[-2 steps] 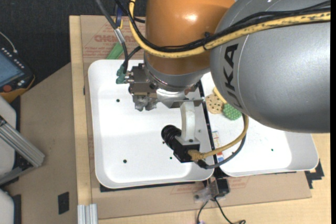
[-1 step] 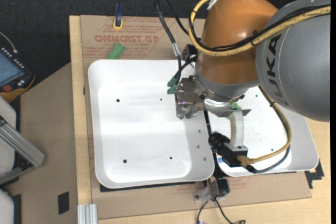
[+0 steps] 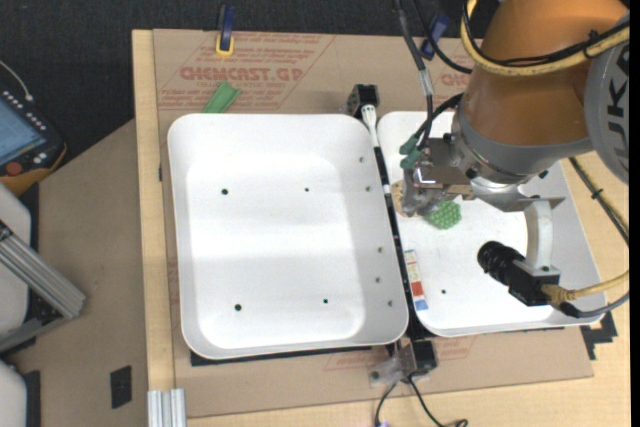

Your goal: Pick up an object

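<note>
Dark floor surrounds a bench (image 3: 300, 75) covered with a brown cardboard sheet printed in red lettering. Two shallow white plastic bins sit on it side by side, the left bin (image 3: 280, 245) and the right bin (image 3: 470, 300) touching along their inner rims. The grey arm with its orange band (image 3: 530, 65) hangs over the right bin. Its gripper (image 3: 425, 187) is low near that bin's left wall; whether it is spread or pressed together cannot be told. A small green knobbly object (image 3: 445, 214) lies in the right bin just beside the gripper. A small white card with red and blue marks (image 3: 415, 281) lies by the inner rim.
</note>
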